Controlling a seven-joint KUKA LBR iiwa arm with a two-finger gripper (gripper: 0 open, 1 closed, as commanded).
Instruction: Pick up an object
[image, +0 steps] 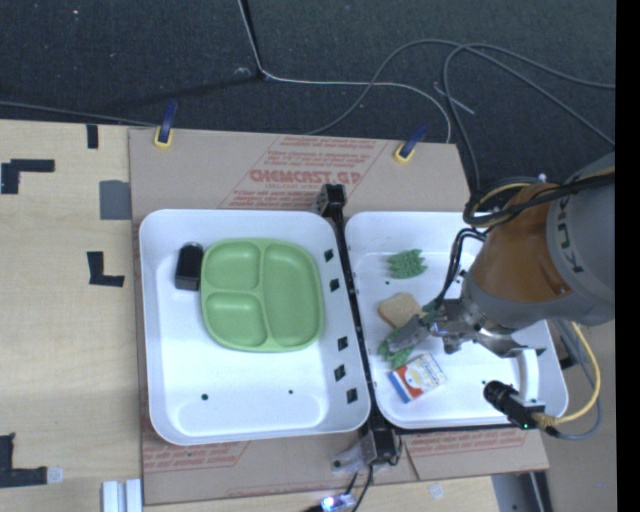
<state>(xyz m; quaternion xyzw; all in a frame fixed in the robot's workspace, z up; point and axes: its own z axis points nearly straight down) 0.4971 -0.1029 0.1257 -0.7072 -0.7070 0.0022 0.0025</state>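
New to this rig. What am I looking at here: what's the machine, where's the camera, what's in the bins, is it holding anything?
One fixed camera looks down at a slant on a bench with two shallow white bins side by side. The grey arm with an orange band comes in from the picture's right; its tip is a two-finger claw.

The left bin holds a green divided plate and a small black block beside it. The right bin holds a green leafy piece, a tan chunk, a dark green item and a small white, red and blue packet.

The claw sits low over the tan chunk and the green item. Whether it grips anything is too blurred to tell.
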